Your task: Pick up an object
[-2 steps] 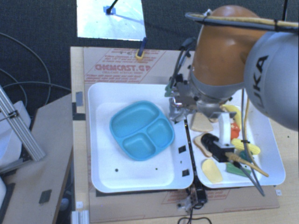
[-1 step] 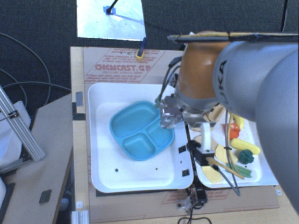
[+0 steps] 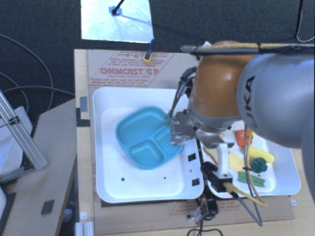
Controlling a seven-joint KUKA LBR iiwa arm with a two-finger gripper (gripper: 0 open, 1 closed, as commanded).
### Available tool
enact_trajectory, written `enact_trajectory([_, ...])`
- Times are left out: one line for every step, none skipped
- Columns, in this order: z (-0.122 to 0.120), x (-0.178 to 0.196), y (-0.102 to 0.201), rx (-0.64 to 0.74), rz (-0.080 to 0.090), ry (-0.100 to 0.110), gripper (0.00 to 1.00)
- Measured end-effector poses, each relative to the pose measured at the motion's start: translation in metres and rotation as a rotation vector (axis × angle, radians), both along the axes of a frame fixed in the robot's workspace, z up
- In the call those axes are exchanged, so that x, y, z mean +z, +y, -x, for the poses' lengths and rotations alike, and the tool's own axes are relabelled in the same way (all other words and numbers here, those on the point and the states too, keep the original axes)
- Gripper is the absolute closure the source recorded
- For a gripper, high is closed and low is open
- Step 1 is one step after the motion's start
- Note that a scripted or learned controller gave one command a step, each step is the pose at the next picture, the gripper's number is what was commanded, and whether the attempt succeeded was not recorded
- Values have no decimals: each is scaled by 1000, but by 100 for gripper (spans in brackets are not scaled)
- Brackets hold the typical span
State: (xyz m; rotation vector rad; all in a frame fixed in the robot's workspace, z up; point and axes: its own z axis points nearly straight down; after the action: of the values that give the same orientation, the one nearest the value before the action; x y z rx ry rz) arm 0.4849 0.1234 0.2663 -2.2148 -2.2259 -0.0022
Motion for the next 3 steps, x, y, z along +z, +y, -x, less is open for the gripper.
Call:
enact_trajectory([-68,-66,-1,-4,3,-2,100])
enact_trajectory([-16,-24,11,0,0,1,100])
enact_trajectory([-2,10,25,1,0,-4,100])
